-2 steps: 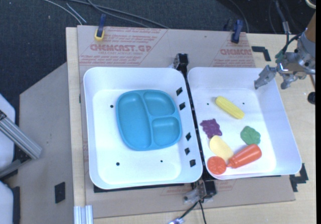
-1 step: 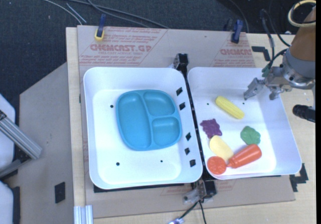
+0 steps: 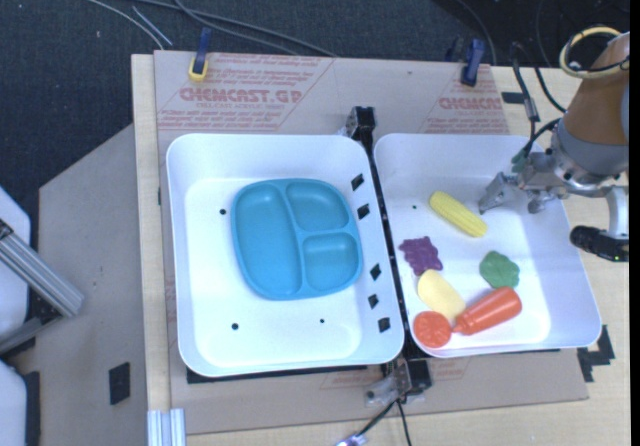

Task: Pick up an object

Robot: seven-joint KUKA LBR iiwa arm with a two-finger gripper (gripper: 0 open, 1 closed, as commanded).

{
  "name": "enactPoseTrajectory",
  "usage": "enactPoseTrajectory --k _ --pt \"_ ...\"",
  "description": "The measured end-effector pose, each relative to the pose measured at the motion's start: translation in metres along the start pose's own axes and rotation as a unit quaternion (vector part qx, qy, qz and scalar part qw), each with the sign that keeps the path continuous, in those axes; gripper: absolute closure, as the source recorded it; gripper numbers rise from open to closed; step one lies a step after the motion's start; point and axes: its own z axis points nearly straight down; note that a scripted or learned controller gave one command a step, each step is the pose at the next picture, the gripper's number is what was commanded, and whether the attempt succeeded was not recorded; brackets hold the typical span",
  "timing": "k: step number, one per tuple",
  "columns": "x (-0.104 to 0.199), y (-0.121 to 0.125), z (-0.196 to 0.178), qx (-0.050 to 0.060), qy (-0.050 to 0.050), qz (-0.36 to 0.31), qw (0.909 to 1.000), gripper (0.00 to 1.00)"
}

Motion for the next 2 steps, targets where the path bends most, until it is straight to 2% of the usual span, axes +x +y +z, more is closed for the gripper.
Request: enactPoseTrajectory --k 1,2 --pt "0.0 0.002 -0.015 -0.004 -0.001 0.0 1.0 1.0" --pt "0.01 0.001 -0.067 -0.006 -0.002 -0.001 1.0 1.0"
